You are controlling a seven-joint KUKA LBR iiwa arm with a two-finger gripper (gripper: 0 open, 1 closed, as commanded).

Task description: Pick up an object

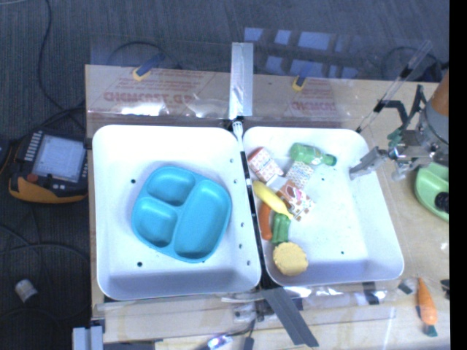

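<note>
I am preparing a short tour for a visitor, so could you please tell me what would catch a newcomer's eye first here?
The bright blue three-compartment plastic plate in the left white bin draws the eye first. Next comes the colourful clutter of small toy foods along the right white bin's left side, including a yellow banana and a green bottle. The grey arm's gripper sits at that bin's upper right edge.

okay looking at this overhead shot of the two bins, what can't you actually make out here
- Gripper, camera view: small and dark over the right bin's edge; its tip is too small to read.
- Arm, camera view: cut off by the right edge past the orange band.
- Carrot: partly under the banana.
- Snack packets: print too small to read.
- Blue tray: its underside is hidden.
</note>
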